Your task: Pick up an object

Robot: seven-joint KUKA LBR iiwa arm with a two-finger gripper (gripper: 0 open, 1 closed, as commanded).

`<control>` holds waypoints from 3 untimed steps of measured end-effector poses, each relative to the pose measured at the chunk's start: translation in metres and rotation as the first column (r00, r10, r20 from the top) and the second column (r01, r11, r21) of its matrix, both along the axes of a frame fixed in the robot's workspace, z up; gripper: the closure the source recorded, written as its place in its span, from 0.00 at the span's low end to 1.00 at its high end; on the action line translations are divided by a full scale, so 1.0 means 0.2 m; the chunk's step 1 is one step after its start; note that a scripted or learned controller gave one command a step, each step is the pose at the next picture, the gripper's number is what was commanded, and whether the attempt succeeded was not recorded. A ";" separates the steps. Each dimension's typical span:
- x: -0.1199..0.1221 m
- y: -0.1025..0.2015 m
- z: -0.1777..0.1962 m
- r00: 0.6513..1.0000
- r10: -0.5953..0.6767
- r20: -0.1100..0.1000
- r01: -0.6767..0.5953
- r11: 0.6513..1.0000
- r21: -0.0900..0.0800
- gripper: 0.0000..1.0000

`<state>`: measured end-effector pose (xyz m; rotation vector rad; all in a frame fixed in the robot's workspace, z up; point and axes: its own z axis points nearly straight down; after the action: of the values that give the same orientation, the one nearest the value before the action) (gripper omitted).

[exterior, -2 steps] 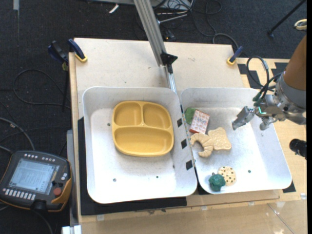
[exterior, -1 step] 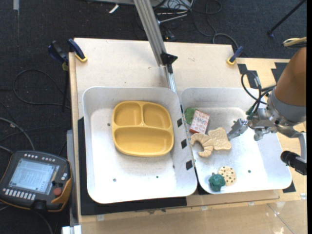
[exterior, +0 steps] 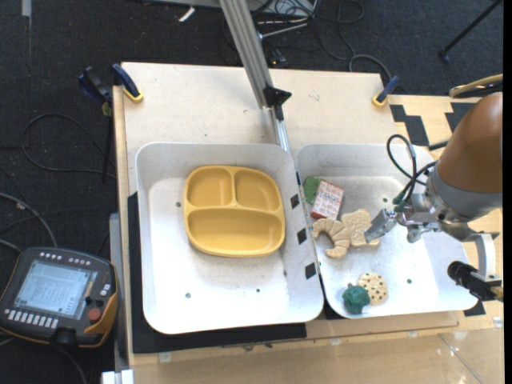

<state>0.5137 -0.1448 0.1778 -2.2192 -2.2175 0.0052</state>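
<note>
My fingers (exterior: 382,224) touch the tan toy (exterior: 346,233) in the right bin (exterior: 416,288); can't tell their spread

yellow divided tray (exterior: 234,211), teach pendant (exterior: 56,294), clamps (exterior: 128,83)

The bench (exterior: 208,102) bears the left bin (exterior: 160,294) and right bin (exterior: 432,290).

grey arm reaching leftward, gripper (exterior: 378,228) lowered
</note>
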 end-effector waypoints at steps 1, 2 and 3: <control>0.02 0.00 -0.22 1.000 0.001 0.001 -0.001 1.000 0.000 0.00; 0.03 0.00 -0.16 1.000 0.001 0.006 -0.001 1.000 -0.001 1.00; 0.04 0.03 0.15 1.000 0.004 0.012 -0.004 1.000 -0.003 1.00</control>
<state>0.5219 -0.1392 0.2082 -2.2219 -2.2294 -0.0053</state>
